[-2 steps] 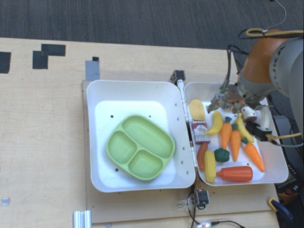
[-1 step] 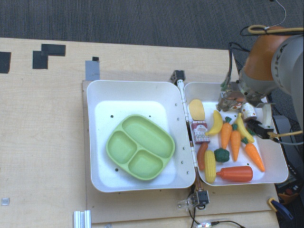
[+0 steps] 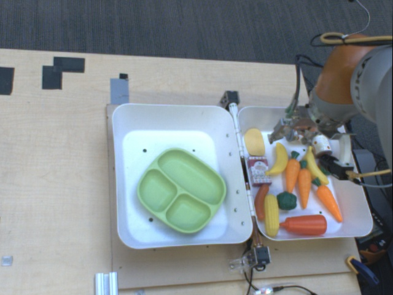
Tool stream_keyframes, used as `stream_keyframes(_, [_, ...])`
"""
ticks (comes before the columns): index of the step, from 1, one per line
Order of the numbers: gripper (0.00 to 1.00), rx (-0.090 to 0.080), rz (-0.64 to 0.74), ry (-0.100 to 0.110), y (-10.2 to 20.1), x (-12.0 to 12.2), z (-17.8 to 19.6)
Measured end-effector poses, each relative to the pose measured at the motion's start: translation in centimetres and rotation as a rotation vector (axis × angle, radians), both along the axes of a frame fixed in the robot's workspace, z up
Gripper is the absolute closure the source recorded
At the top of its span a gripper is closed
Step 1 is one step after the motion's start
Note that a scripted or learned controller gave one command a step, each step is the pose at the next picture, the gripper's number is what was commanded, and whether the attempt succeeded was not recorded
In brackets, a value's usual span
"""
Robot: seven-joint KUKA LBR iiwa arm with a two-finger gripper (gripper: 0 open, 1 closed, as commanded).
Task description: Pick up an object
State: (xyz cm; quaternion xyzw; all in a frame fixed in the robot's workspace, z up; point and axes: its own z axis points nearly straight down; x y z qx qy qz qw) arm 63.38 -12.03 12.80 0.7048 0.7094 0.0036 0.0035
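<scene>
My gripper (image 3: 297, 131) hangs over the far part of the right bin (image 3: 362, 226), just above the top end of a yellow banana (image 3: 280, 158). Under and beside it lies a heap of toy food: a pale yellow rounded piece (image 3: 254, 141), a red and white box (image 3: 259, 169), two upright orange carrots (image 3: 292, 172) (image 3: 304, 188), a second banana (image 3: 315, 168) and a third carrot (image 3: 329, 202). Nearer the front lie a green broccoli (image 3: 286, 200), a corn cob (image 3: 271, 207), a dark red piece (image 3: 261, 196) and a red-orange vegetable (image 3: 304, 225). Nothing visible is lifted off the heap.
The left bin (image 3: 123, 165) holds a light green divided plate (image 3: 181, 190). A ridge (image 3: 241, 165) separates the two bins. The grey arm with its orange band (image 3: 344, 72) comes in from the upper right, with cables (image 3: 362, 174) trailing over the right bin's edge.
</scene>
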Motion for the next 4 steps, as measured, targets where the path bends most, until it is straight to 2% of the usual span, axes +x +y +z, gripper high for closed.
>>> stream_keyframes(1, [1.0,0.0,0.002,-0.004,0.1,0.1,1.1])
stream_keyframes(2, [0.0,0.0,0.002,-0.004,0.1,0.1,1.1])
stream_keyframes(3, [0.0,0.0,-0.002,0.003,3.7,-1.1,-4.0])
stream_keyframes(4, [1.0,0.001,0.0,-0.003,3.8,-0.9,-2.8])
